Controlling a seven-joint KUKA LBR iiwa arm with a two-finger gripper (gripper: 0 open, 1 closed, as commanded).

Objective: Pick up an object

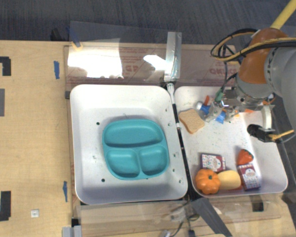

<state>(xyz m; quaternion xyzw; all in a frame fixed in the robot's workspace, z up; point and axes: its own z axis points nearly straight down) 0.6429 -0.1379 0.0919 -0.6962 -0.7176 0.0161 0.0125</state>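
Note:
The right bin (269, 154) holds several toy foods. A slice of toast (191, 121) lies at its upper left. Along the front edge sit an orange pumpkin (207, 180), a pale yellow piece (230, 179), a dark red packet (211, 161), a second packet with a purple edge (250, 176) and a red fruit (244, 157). My gripper (213, 111) hangs low over the bin's back part, just right of the toast, with blue parts at its tip. Whether it touches the toast is unclear.
The left bin (84, 132) holds a teal divided plate (134, 148). A ridge between the bins (176, 127) runs close to the toast. The arm's grey body and orange band (259, 58) cover the right bin's back right corner, with a black cable looping above.

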